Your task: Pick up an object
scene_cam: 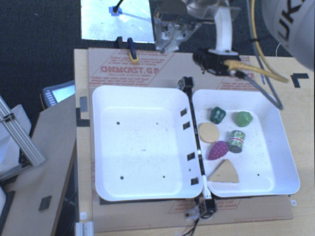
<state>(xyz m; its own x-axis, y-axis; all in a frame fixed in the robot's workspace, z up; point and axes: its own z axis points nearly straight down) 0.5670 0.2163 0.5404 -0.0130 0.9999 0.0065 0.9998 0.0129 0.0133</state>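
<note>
Six items (toy foods) in right bin (280, 146) | left bin (103, 132) bare | tool (167, 45) state unclear

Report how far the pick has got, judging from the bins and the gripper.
Done: nothing looks picked yet. The dark green piece, light green piece, round tan disc, small can, purple grapes and tan wedge all lie in the right bin.
In hand: the gripper sits high beyond the bins, with nothing visible between its fingers.
Left: descend to the right bin, grasp one object, lift.
</note>
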